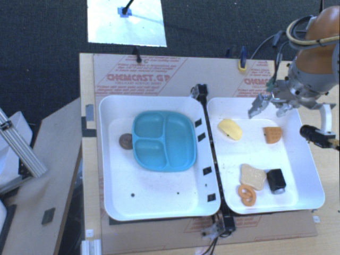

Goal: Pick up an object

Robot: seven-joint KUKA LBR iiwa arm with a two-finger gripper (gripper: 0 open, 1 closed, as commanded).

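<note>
The right bin point(303, 163) holds a yellow wedge point(230, 129), an orange chunk point(272, 135), a beige slice point(253, 176), a black block point(275, 180) and an orange pretzel point(246, 195). My gripper point(269, 105) hangs over the far edge of that bin, above and between the yellow wedge and the orange chunk. Its fingers point(257, 106) are spread apart with nothing between them.
The left bin point(114, 195) holds a blue divided plate point(162, 141) with a small brown round piece point(126, 141) at its left side. A black divider point(208, 142) runs between the bins. A black knob on the arm point(312, 133) overhangs the right bin's right rim.
</note>
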